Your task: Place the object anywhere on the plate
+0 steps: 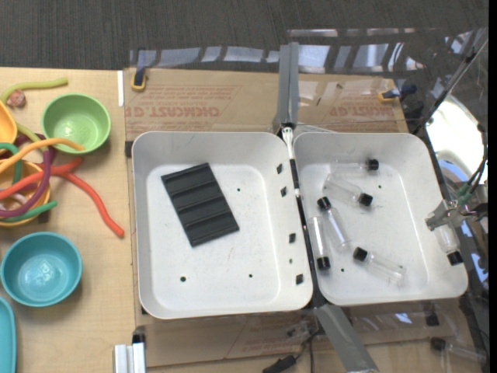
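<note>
A black ridged plate lies flat and slightly turned in the left bin. Several clear plastic tubes with black caps lie scattered in the right bin, among them one near the middle and one toward the front. My gripper hangs at the right bin's right rim, small and partly cut off by the frame edge. Just below it another clear tube rests against the rim. I see nothing held in the gripper.
Cardboard lies under and behind the bins. On the wooden bench to the left stand a green bowl and a teal bowl, with a tangle of coloured cords between them. A metal divider runs between the bins.
</note>
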Controlling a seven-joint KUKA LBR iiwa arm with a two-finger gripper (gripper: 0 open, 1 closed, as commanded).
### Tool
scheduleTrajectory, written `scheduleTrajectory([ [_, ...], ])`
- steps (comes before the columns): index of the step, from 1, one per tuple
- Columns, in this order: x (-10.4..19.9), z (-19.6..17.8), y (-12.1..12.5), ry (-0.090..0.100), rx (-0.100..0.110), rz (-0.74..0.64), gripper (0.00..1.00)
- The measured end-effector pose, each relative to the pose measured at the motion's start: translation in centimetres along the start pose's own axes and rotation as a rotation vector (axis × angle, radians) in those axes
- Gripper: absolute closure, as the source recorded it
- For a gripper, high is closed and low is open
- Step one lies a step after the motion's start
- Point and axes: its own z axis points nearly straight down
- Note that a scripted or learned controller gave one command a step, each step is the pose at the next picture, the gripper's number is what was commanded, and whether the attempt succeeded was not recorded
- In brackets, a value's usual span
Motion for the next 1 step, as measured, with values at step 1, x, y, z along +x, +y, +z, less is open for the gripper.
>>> scheduleTrajectory([
  [1,0.07,5.86,-0.35,0.002,0.002,-0.169,1.0],
])
